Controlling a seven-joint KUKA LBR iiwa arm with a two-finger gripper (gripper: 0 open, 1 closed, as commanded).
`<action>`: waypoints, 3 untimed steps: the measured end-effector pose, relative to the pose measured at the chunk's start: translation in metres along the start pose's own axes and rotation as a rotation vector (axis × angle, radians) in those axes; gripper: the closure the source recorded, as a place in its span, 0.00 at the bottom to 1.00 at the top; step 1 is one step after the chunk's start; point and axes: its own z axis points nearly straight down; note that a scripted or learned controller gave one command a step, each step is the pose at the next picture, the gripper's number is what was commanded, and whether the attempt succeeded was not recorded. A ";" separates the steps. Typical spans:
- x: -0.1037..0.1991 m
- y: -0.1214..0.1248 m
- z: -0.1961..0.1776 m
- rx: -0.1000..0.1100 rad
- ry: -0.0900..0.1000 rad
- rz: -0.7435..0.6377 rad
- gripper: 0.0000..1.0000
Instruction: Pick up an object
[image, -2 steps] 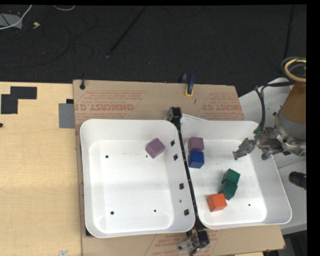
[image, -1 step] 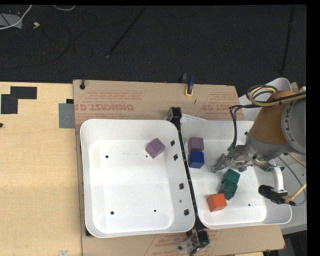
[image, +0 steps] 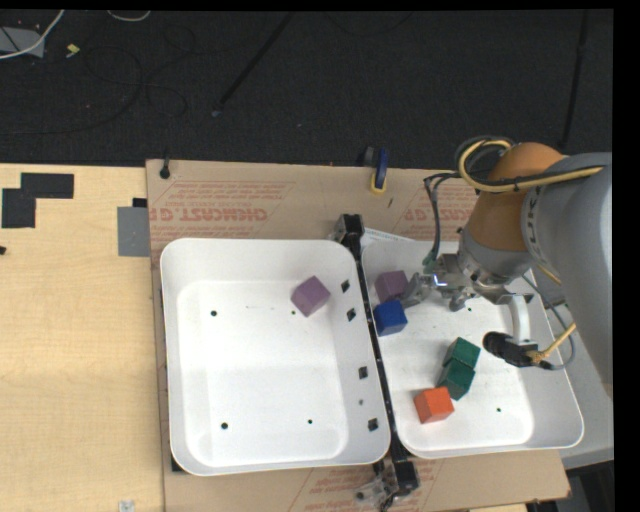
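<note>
My gripper (image: 428, 284) hangs low over the upper part of the right bin (image: 540, 425), below the orange-banded wrist. Just to its left a purple cube (image: 389, 286) rests against the bin's left wall, and a blue cube (image: 390, 318) lies right below that one. Lower in the same bin sit a green block (image: 461, 365) and an orange cube (image: 433, 404). Another purple cube (image: 310, 295) lies alone in the upper middle of the left bin (image: 200, 400). Nothing can be seen held by the gripper.
A black divider with clips (image: 362, 330) runs between the two bins. The grey arm covers the right bin's upper right corner, with cables looping near it. A blue clamp (image: 378, 170) stands on the cardboard behind the bins.
</note>
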 end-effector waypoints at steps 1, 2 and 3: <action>-0.009 -0.041 -0.084 0.004 0.000 0.005 0.00; -0.046 -0.112 -0.010 0.009 0.002 0.006 0.00; -0.074 -0.119 -0.004 -0.004 0.003 0.002 0.00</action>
